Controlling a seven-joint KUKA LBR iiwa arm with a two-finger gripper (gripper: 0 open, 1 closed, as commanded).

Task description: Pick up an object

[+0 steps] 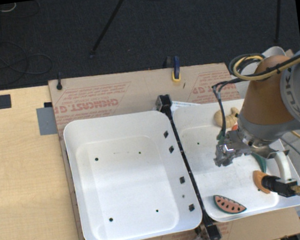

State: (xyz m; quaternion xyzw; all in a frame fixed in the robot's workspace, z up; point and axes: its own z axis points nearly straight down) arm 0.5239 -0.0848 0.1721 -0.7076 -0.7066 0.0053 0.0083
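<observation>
Overhead slanted view of the pick cell. Two shallow white bins of smooth moulded plastic sit side by side on a cardboard sheet laid over the pale wood-grain table; a black clip strip runs along the seam between them and serves as landmark here.

Left of the strip, the left bin shows a bare floor with a few dark dots. Right of the strip, the right bin carries the candidate objects: a flat, wedge-shaped watermelon slice toy, red with dark seeds and a green rind, lying near the strip's lower end; a small tan, lumpy figure farther right, level with the strip's upper part; and an orange, rounded piece still farther right, partly hidden by arm hardware.

The end effector hangs low over the right bin's floor, right of the strip's middle, between the tan figure and the slice. Its metal parts are small and dark, so whether it is wide or narrow cannot be told, and nothing is visibly held.

Judged step: approach, with no object yet grasped. The next move calls for centring over one object, probably the low, flat slice or the taller figure, then descending and closing.
</observation>
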